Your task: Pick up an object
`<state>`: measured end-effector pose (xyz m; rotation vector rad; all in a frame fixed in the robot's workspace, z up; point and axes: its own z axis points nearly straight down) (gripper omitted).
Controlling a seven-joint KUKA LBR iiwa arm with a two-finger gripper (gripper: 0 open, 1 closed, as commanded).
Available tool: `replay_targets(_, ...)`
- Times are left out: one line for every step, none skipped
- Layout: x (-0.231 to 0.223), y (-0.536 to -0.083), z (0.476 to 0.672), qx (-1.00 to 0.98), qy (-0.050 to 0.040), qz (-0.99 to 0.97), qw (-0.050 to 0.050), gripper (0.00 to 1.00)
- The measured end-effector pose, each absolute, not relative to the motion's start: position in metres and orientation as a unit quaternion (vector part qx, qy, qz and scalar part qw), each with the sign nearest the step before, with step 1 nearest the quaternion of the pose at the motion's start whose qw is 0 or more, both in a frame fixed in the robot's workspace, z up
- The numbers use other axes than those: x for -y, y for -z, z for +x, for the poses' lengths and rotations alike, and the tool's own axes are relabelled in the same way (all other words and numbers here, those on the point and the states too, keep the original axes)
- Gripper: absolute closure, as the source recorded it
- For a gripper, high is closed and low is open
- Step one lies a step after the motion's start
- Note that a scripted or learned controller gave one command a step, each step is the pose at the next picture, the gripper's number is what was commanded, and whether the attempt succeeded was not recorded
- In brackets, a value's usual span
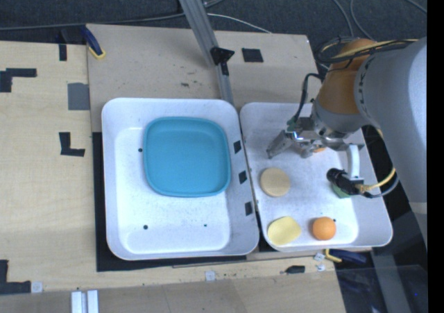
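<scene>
Camera view: two shallow white plastic bins are seen side by side on the bench. In the left bin (pixel 121 187) a square turquoise plastic plate with rounded corners (pixel 186 156) lies flat. The right bin (pixel 374 225) holds three small things: a pale tan round disc, like a biscuit (pixel 275 182), near the bin's middle; a pale yellow rounded piece (pixel 284 230) at the near edge; and a small orange ball-shaped object (pixel 323 228) just beside it, apart from it by a narrow gap.

The two-finger metal gripper (pixel 290 142) is held over the far part of the right bin, beyond the tan disc and not touching it. The jaws appear spread, with nothing seen between them.

Any of the three could serve as the thing to be picked up; the tan disc lies nearest the gripper. All three are judged to be light, probably toy food of plastic or foam, and not fragile. The disc is thin and lies flat, so it would have to be taken across its rim, with the fingertips brought right down to the bin floor; a slip is likely there. The orange ball would be gripped across its widest part, but could roll away if nudged. The yellow piece sits close to the bin wall, which would crowd one finger.
</scene>
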<state>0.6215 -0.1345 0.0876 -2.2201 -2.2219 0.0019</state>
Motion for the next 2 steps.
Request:
replay_targets(0.135,-0.100,0.623,0.707,0.0003,-0.707,-0.001,1.00)
replay_targets(0.126,-0.158,0.620,0.708,0.0014,-0.707,-0.002,1.00)
